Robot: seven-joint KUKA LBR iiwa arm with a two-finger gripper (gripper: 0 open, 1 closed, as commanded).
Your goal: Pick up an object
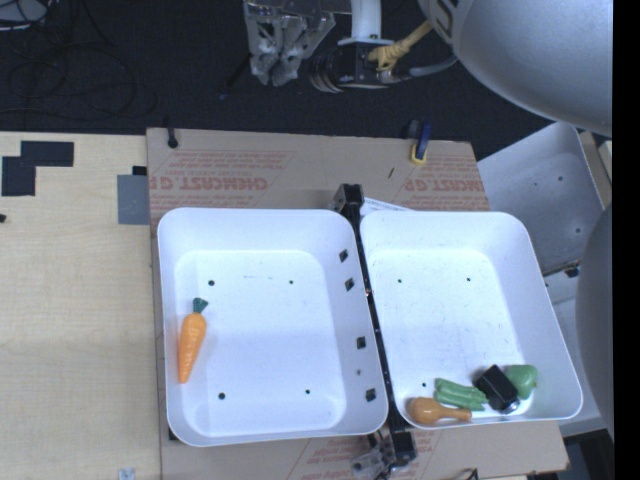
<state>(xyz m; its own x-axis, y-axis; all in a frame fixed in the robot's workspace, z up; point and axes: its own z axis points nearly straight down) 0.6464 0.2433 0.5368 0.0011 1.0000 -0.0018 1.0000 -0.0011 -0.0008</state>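
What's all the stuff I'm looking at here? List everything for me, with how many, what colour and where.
Left bin: one, white, on the bench's cardboard sheet.
Right bin: one, white, touching the left bin.
Toy carrot: one, orange with green top, left bin, by its left wall.
Green pod-shaped toy: one, right bin, near corner.
Black block: one, right bin, beside the pod.
Green rounded toy: one, behind the black block.
Orange-tan pear-shaped toy: one, at the front wall.
Cardboard sheet: one, brown, under both bins.
Gripper: one, grey, raised beyond the bins.
Arm: one, grey, top right.
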